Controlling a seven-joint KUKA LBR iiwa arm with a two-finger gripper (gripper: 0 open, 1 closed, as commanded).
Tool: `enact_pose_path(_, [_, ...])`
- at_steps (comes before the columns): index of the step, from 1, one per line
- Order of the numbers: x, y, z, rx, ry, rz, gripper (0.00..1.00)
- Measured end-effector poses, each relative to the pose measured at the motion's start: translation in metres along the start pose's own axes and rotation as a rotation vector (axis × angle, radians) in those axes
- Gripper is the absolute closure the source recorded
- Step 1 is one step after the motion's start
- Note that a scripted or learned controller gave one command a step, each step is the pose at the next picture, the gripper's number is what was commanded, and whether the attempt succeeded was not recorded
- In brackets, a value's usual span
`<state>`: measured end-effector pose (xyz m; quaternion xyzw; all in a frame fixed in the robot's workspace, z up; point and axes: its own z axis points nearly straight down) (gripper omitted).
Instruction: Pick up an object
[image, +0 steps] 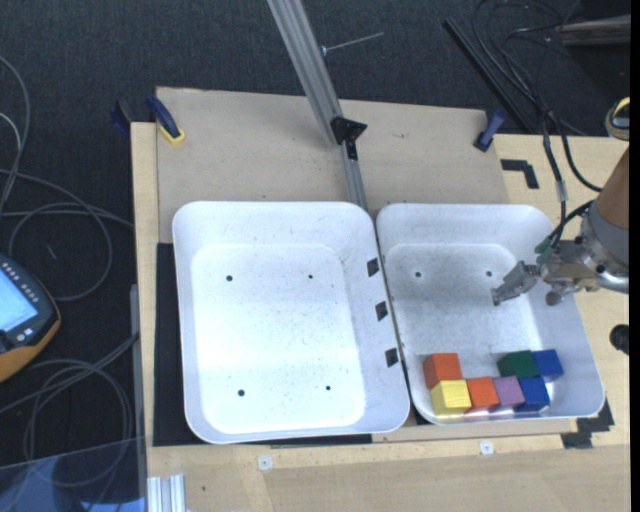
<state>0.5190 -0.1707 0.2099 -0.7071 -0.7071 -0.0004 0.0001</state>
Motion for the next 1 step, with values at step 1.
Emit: enact_pose_path(1, [0.0284, 0.0349, 0.0926, 0.008, 0.004, -0.004, 0.0])
